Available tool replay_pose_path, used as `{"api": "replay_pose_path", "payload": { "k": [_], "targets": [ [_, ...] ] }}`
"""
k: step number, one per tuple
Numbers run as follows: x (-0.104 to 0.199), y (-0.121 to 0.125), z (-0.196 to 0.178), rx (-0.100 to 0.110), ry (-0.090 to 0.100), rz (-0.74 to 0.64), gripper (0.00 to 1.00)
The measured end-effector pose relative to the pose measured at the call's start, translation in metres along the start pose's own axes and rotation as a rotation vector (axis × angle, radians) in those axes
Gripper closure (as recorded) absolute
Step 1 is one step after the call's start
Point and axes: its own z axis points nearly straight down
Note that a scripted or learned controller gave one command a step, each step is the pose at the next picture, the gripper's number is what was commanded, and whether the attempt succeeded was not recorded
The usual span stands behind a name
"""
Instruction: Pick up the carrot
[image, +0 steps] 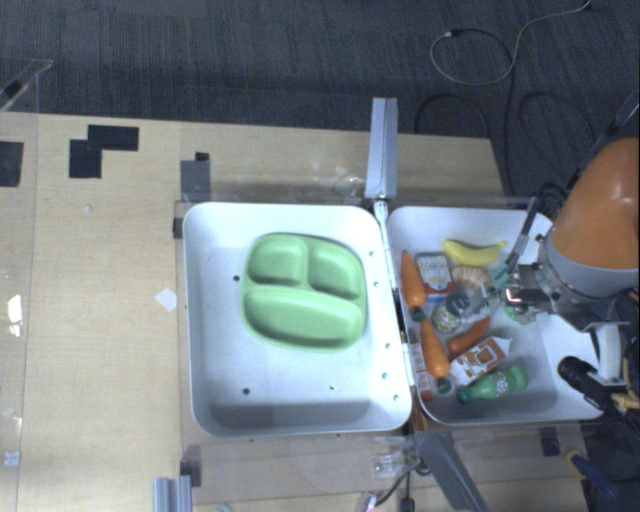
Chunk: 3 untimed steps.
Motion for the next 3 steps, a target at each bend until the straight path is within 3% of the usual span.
{"api": "replay_pose_path", "payload": {
  "k": [1, 2, 3],
  "targets": [
    [0.004, 0.062, 0.101, 0.001, 0.0, -0.009, 0.0],
    [0.01, 0.078, 0.118, -0.01, -0.003, -0.192, 0.0],
    [-0.016, 0.093, 0.119, -0.01, -0.002, -0.342, 0.0]
  ]
}}
